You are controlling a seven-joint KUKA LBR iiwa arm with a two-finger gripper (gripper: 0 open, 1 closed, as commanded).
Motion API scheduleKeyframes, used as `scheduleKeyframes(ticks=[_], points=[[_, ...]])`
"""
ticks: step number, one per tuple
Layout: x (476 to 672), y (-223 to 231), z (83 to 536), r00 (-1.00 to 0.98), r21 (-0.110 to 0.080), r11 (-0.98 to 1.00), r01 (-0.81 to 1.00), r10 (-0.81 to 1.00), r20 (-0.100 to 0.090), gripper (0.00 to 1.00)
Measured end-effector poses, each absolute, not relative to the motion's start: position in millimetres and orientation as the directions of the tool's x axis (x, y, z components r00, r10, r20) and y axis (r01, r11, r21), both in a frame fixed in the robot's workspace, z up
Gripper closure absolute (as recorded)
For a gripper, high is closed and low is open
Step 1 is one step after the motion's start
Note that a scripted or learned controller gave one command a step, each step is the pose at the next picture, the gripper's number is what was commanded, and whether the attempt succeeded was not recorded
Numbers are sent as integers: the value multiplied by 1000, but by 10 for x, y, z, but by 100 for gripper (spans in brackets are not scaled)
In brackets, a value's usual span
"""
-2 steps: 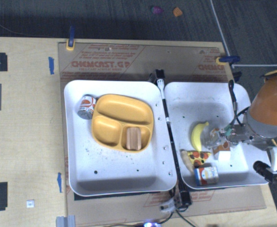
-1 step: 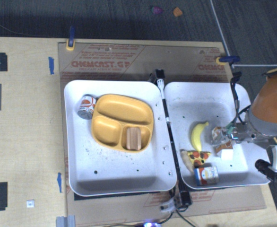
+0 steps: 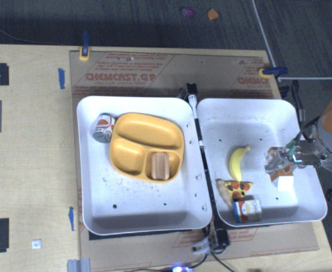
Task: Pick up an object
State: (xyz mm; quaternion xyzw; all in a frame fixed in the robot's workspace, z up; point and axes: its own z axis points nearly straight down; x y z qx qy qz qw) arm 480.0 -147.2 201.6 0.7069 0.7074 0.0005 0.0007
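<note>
Banana [image 3: 238,161] lies apart, left of the gripper [image 3: 277,164], untouched.

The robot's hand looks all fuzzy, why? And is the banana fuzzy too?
Camera view: the hand is small and smeared, its parts hard to tell apart; the banana has clear edges; the right bin looks bright under the light.
</note>
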Motion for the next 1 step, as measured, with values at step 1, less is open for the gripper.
scheduleKeyframes(ticks=[1], points=[[4801,-527,1846,-1,0,1,1000,1000,1,100]])
